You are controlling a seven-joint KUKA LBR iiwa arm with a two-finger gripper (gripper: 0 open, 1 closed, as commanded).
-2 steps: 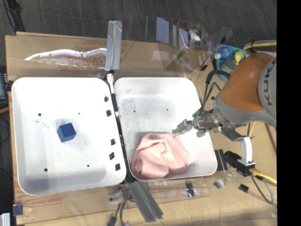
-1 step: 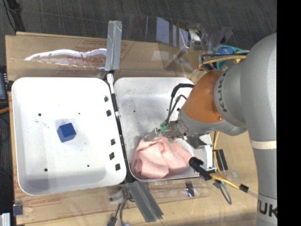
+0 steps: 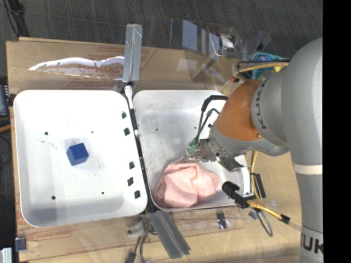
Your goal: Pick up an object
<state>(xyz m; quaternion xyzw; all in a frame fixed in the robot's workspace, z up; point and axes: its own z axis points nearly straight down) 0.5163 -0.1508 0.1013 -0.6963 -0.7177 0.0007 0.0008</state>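
Two shallow white bins side by side on a cardboard-covered worktop (image 3: pixel 66 59). In the left bin (image 3: pixel 33 201), left of frame centre, a small blue cube (image 3: pixel 78 153) lying alone on the floor, well apart from the walls. In the right bin (image 3: pixel 164 108), toward its lower edge, a crumpled pink cloth (image 3: pixel 186 185). Reaching in from the right of the frame, the grey arm (image 3: pixel 296 92) with its orange band (image 3: pixel 241 114), wrist bent down over the right bin. Pincer (image 3: pixel 202 153) low at the upper right edge of the pink cloth, just beside or touching it; cannot tell which. Grip state hidden beneath the wrist; cannot tell.
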